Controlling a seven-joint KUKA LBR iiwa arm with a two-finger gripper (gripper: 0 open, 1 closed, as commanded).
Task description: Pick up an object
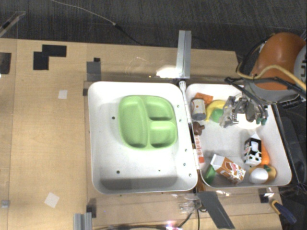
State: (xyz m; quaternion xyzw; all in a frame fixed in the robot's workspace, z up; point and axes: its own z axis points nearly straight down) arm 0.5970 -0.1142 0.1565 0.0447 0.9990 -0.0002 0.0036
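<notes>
My gripper [230, 119] hangs over the upper middle of the right bin [283, 152], reaching in from the right. Its fingers stand apart, with bare white bin floor between them, so it is open and holds nothing. Just to its left lie a yellow fruit [215, 106] and a green piece [215, 115]. A small can [198, 109] and an orange item [204, 97] sit further left, by the bin's wall. Below the gripper stands a cow-patterned carton [252, 150] beside a carrot [265, 154].
A brown-and-white carton [229, 169], a white egg [259, 175] and a green item [208, 174] lie along the right bin's front. A red strip [197, 146] rests by the divider. The left bin [103, 143] holds a green divided plate [146, 121].
</notes>
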